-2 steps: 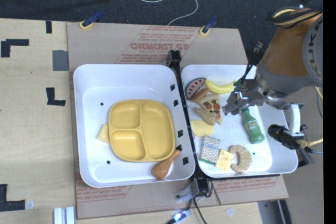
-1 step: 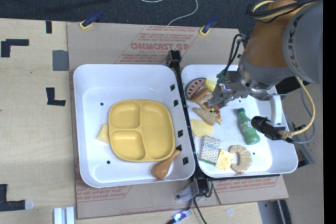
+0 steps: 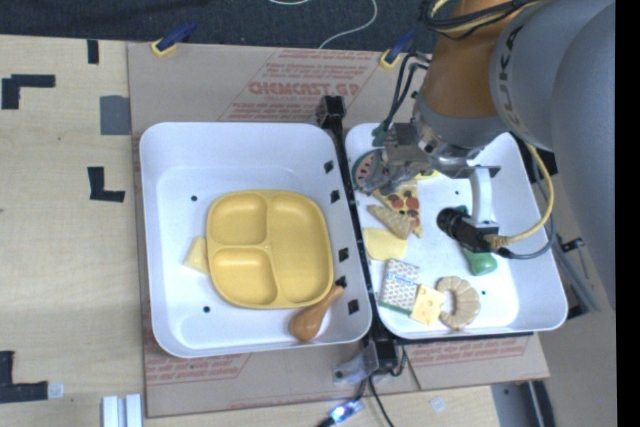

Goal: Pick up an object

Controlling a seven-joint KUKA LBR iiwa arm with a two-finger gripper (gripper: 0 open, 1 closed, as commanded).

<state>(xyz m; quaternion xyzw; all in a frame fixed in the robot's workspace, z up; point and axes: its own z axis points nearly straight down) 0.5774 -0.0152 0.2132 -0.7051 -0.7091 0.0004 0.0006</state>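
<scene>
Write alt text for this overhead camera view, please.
A grey-and-orange robot arm reaches its gripper into the right bin of toy food; the left bin holds a yellow divided plate and a drumstick.

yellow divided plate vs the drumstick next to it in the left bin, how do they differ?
Size: the yellow divided plate takes up much of the left bin; the drumstick is far smaller.
Colour: the plate is pale yellow, the drumstick orange-brown.
Shape: the plate is a rounded square with three compartments; the drumstick is a bulb tapering to a thin end.
Pose: the plate lies flat mid-bin; the drumstick lies slanted at the plate's lower right corner.
Shared: both are in the left bin.
</scene>
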